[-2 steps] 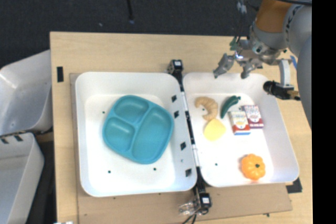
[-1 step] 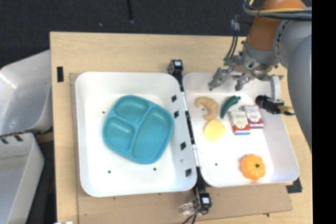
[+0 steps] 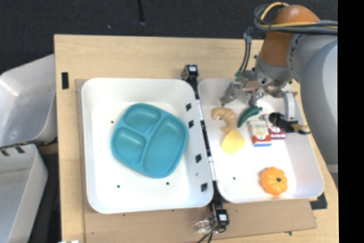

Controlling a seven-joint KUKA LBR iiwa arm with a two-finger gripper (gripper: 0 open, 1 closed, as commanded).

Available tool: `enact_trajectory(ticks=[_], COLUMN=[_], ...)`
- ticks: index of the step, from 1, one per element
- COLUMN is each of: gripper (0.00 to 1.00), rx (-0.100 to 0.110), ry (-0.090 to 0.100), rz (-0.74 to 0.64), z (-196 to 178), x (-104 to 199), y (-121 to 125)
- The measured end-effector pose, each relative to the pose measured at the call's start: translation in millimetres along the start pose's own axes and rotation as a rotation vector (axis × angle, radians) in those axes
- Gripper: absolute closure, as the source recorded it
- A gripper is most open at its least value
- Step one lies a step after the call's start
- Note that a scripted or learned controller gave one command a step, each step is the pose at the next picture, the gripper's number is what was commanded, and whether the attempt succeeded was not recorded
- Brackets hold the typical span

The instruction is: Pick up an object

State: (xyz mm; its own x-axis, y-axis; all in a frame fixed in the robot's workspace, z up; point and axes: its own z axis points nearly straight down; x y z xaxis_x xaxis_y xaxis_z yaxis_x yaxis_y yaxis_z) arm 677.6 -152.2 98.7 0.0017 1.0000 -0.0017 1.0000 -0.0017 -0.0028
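In the right bin [image 3: 296, 190] lie a tan croissant-shaped piece [image 3: 224, 115], a yellow lemon-like piece [image 3: 232, 141], a green curved piece [image 3: 248, 116], a small red and white box [image 3: 260, 133] and an orange pumpkin [image 3: 274, 180]. My gripper [image 3: 242, 98] hangs at the back of this bin, just above the croissant piece and the green piece. It is open, its fingers spread apart with nothing between them. The green piece lies right below the right finger; I cannot tell if they touch.
The left bin [image 3: 96, 190] holds a blue divided plate [image 3: 149, 139]. The grey arm with its orange band [image 3: 284, 37] reaches in from the upper right and covers the right bin's back right corner. Bare bin floor shows between the lemon-like piece and the pumpkin.
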Motion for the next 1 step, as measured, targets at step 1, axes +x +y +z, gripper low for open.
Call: enact_trajectory(ticks=[1], gripper=[1.00], rx=[-0.008], ry=[-0.003], rz=[0.000], z=[-15.4], x=[-1.3], y=[2.1])
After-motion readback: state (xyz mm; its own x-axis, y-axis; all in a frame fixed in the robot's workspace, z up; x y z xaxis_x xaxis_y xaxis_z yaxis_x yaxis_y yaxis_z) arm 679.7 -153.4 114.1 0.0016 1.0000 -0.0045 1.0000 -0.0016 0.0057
